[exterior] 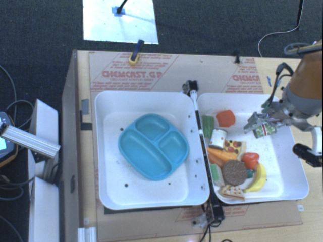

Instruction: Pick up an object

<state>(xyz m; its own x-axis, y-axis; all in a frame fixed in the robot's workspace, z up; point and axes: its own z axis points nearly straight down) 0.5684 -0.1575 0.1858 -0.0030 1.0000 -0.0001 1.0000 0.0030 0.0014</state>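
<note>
From my remote seat, I see two white bins side by side on the bench. The left bin (106,135) holds a blue divided plate (153,146). The right bin (290,185) holds a heap of toy food along its left side: an orange-red tomato (225,118), a small white can (218,136), a pizza slice (233,147), a carrot (220,157), a brown round patty (234,172), a red pepper (251,160) and a banana (257,179). My arm (305,87) reaches in from the right, over the right bin's upper part. Its gripper (262,126) pinches a small green-and-white can (264,130) between its fingers, above the bin floor, just right of the tomato and apart from the heap.
</note>
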